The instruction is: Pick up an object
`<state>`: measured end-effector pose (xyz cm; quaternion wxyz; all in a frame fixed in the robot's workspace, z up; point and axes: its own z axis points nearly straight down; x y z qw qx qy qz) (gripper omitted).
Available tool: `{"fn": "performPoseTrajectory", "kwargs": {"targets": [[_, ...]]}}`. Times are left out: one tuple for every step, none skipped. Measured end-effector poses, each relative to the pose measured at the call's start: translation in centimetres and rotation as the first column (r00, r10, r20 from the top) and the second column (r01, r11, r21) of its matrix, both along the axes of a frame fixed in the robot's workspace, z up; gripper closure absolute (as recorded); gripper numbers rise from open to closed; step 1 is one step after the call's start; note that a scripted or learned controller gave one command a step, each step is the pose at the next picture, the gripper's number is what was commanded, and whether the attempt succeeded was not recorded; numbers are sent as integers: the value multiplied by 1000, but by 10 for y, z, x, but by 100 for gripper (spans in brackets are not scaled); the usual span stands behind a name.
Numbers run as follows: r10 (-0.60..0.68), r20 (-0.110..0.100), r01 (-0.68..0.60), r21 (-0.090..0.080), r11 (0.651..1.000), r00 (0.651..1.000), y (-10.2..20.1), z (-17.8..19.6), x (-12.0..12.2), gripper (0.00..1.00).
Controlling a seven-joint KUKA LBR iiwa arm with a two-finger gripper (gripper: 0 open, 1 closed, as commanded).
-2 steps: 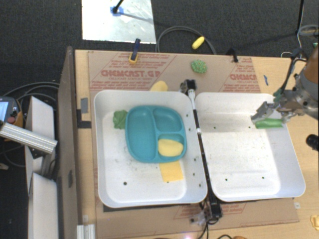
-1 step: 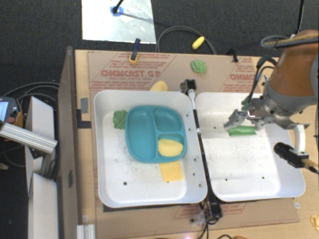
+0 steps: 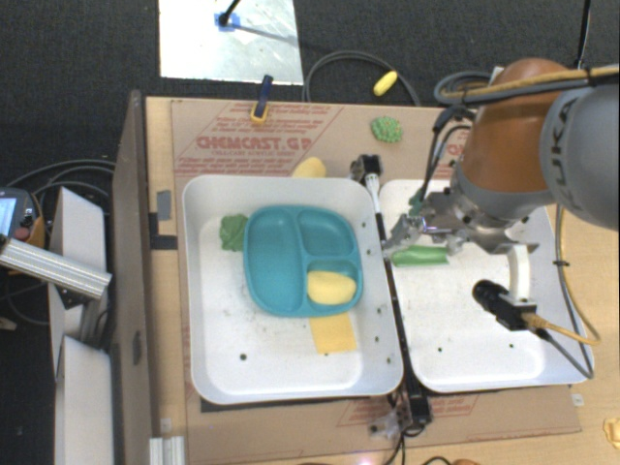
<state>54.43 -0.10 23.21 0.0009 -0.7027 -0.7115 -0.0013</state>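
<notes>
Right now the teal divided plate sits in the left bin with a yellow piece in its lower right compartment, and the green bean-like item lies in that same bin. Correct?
Not quite. The green bean-like item lies in the right bin, by the gripper, as the camera view shows. The teal divided plate does sit in the left bin with the yellow piece in its lower right compartment.

Cardboard-topped bench (image 3: 242, 139), two white bins (image 3: 208, 289) side by side, green piece (image 3: 387, 129), yellow piece (image 3: 309, 169)
</notes>
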Motion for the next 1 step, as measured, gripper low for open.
{"fn": "performPoseTrajectory", "kwargs": {"targets": [[-11, 3, 11, -3, 1000, 1000, -16, -2, 18, 100]]}}
